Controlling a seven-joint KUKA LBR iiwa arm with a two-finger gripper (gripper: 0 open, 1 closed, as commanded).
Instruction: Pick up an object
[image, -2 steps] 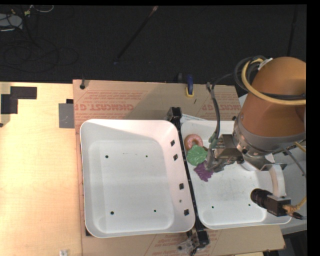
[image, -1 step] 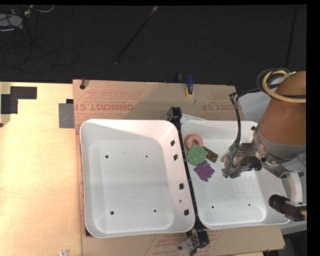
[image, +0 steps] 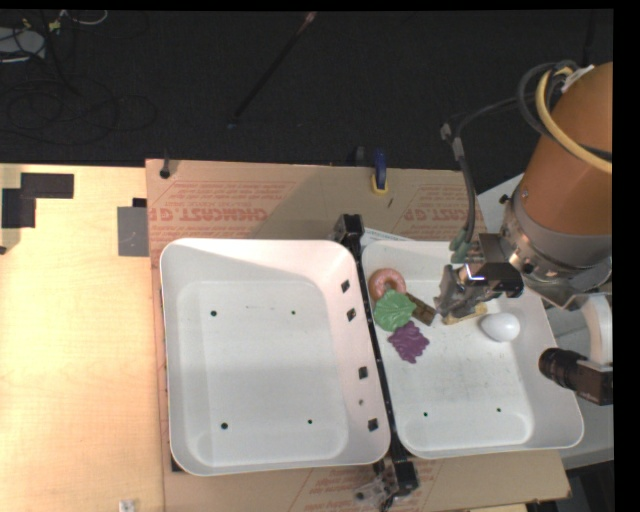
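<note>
The right bin (image: 500, 425) holds a pink ring-shaped piece (image: 385, 281), a green lumpy piece (image: 392, 309), a purple grape-like cluster (image: 408, 342), a small brown stick (image: 424, 313) and a white egg-shaped object (image: 499, 326). My gripper (image: 455, 305) reaches down into the upper middle of this bin, between the brown stick and the white egg. Its tips sit close to the bin floor. I see nothing clearly between them.
The left bin (image: 260, 440) lies beside the right one, with a black divider (image: 362, 330) between them. Both bins rest on a cardboard sheet (image: 250, 200). A wooden bench top (image: 70, 350) lies to the left.
</note>
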